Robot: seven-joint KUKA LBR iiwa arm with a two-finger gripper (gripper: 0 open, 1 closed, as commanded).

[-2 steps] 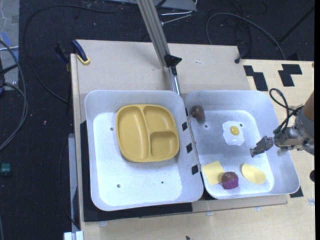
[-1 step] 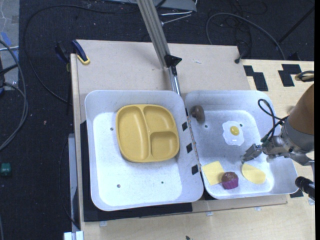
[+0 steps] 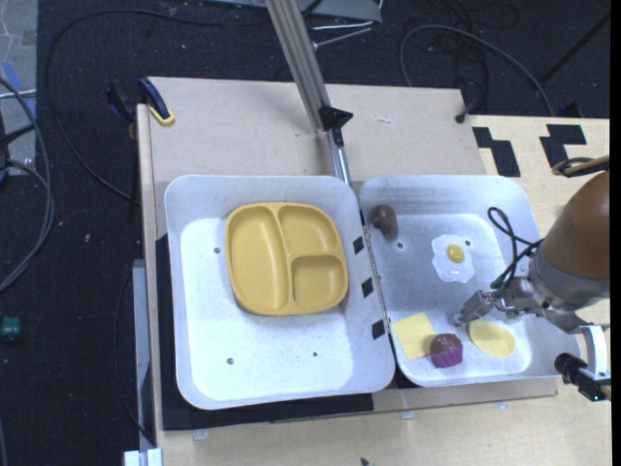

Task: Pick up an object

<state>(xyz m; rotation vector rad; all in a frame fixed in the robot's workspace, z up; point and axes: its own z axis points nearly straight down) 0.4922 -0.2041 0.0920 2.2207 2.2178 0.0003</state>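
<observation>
Several small items lie in the right bin point(image 3: 514, 200): a brown lump point(image 3: 384, 219) at its far left, a toy fried egg point(image 3: 453, 257) in the middle, a yellow cheese square point(image 3: 414, 335), a purple piece point(image 3: 446, 349) and a pale yellow oval slice point(image 3: 493, 339) along the near side. My gripper point(image 3: 474, 311) reaches in from the right, low over the bin floor. It sits just above and to the left of the yellow oval slice, below the egg. Nothing is visibly held in it.
The left bin point(image 3: 194, 357) holds a yellow divided plate point(image 3: 287, 258). A metal pole point(image 3: 303, 56) slants down to the gap between the bins. A black cable point(image 3: 506, 229) loops over the right bin near the arm's orange wrist band point(image 3: 585, 231).
</observation>
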